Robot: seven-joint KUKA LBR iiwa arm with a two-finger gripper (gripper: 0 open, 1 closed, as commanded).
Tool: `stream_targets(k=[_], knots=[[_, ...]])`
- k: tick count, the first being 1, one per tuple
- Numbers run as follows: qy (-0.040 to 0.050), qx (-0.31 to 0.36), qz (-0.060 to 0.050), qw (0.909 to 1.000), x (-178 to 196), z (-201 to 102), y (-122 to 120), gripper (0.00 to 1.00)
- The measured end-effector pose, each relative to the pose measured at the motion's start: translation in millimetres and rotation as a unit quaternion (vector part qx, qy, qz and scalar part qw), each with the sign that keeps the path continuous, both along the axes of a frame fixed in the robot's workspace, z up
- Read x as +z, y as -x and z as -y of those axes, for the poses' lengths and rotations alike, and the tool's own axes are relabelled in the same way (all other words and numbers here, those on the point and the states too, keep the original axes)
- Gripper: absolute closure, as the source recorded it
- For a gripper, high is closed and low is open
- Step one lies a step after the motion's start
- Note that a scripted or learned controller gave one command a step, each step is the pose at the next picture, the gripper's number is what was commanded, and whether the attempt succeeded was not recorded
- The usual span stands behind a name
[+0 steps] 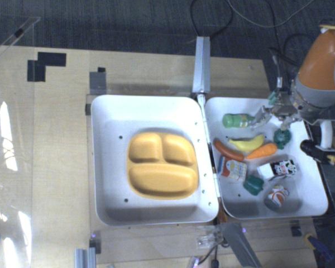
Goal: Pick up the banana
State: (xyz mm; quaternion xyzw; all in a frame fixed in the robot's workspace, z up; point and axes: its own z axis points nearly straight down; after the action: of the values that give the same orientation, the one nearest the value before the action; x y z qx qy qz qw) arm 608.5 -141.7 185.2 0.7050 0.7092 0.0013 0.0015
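The yellow banana (247, 143) lies in the right bin (312, 202), near its middle, curved side down. A red sausage (228, 149) touches its left end and an orange carrot (261, 151) lies against its right end. My gripper (276, 116) hangs over the back part of the right bin, up and to the right of the banana and apart from it. Its fingers are spread open with nothing between them. A green bottle (237, 120) lies just to the gripper's left.
A teal object (282, 137) sits below the gripper. A cow-patterned carton (283, 168), a teal cup (254, 185), a small carton (234, 169) and a round toy (277, 195) crowd the bin's front. The left bin (106, 205) holds a yellow sectioned plate (161, 164).
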Motion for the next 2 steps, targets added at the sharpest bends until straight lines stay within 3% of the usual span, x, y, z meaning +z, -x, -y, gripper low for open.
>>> stream_targets(k=[1, 2], knots=[[0.0004, 0.011, 0.004, 0.9999, -96.9, -29.3, 16.1, 0.0], [-0.0006, 0.012, 0.006, 0.9999, -84.9, -30.9, 13.9, 1.0]])
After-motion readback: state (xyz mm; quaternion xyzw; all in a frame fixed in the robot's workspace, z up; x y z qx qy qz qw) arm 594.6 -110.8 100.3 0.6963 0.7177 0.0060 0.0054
